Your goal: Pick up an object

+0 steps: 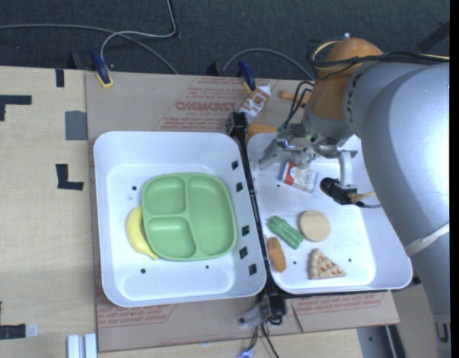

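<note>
Hovered low over the far end of the right bin [363, 274], gripper [300, 155] just above a small red-and-white packet [298, 176]. Jaw state impossible to tell. Nothing lifted yet; grasp and raise remained, likely that packet.

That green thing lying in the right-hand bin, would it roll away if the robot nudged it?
Probably a little. The green piece looks long and rounded, so a sideways push might roll it. The round cookie-like disc close beside it could stop it. It looks like toy food, so likely light and stiff.
</note>
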Robot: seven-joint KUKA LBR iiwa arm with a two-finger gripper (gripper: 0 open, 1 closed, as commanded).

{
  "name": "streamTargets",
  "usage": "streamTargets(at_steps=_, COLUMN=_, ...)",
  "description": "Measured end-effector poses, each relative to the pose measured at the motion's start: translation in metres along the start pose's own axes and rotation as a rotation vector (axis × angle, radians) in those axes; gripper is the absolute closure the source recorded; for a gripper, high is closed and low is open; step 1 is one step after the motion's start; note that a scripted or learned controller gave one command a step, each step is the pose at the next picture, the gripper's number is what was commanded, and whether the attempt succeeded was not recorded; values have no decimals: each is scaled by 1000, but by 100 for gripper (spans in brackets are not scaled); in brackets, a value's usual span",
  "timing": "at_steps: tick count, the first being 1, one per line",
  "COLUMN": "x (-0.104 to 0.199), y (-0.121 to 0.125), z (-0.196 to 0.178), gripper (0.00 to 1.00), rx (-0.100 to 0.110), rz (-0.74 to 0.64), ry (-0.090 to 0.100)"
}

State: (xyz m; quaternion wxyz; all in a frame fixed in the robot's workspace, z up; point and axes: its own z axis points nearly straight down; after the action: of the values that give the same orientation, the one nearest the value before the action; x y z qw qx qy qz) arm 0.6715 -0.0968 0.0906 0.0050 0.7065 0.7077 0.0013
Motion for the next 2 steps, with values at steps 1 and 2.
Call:
streamTargets(at_steps=1, x=2, y=-11, z=-2, gripper=0, rx=-13, rz=-2, ry=-2)
streamTargets(at_steps=2, x=-7, y=-28, z=-2, gripper=0, rx=-12, rz=-2, ry=0)
